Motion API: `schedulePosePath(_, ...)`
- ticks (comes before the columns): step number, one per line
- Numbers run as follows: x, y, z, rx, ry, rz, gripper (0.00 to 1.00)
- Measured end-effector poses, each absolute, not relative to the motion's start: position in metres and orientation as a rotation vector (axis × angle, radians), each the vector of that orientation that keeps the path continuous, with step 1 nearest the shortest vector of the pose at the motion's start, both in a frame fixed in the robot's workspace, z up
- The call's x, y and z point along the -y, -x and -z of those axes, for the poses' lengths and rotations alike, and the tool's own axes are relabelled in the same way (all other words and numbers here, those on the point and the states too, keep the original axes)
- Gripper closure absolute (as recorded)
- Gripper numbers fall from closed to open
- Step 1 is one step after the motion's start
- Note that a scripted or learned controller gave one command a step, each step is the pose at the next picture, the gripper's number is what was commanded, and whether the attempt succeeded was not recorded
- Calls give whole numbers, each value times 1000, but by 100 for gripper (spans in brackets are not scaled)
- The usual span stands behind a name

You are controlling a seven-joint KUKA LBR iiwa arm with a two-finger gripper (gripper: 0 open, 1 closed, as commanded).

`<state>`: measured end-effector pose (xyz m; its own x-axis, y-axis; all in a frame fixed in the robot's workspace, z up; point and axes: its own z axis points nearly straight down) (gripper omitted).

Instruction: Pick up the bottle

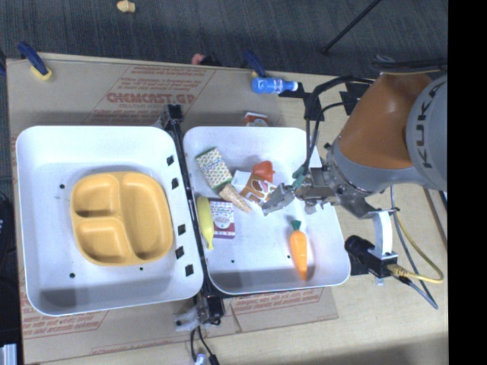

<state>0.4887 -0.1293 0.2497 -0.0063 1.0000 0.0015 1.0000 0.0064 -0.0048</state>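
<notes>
Nearest the lower edge, the right bin [327, 276] holds a carrot [300, 253] at its lower right, tip pointing down. Left of it a small red-and-white packet [221, 219] lies beside a banana [205, 220] set along the bin's left wall. The left bin [34, 226] carries a yellow divided tray [122, 217] at its centre.

Mid-frame, the gripper [278, 197] sits low over the right bin's centre, reaching in from the right beneath the arm [388, 131]; whether it is parted or closed cannot be told. The bottle [261, 181], red-capped, lies just left of the gripper, touching or nearly so. A patterned green box [214, 168] lies further left.

Beyond the bins, at upper centre, a blue clamp [272, 86] rests on the bench [114, 90].
</notes>
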Motion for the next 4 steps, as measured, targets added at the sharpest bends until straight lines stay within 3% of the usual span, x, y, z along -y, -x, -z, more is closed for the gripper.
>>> schedulePosePath(1, 129, -489, -260, 2230, 2204, -6, 100)
schedulePosePath(2, 211, -476, -213, 1996, 2421, -5, 100)
schedulePosePath(3, 201, -476, -209, 2450, 1958, -2, 100)
schedulePosePath(4, 211, -476, -211, 2202, 2238, -2, 100)
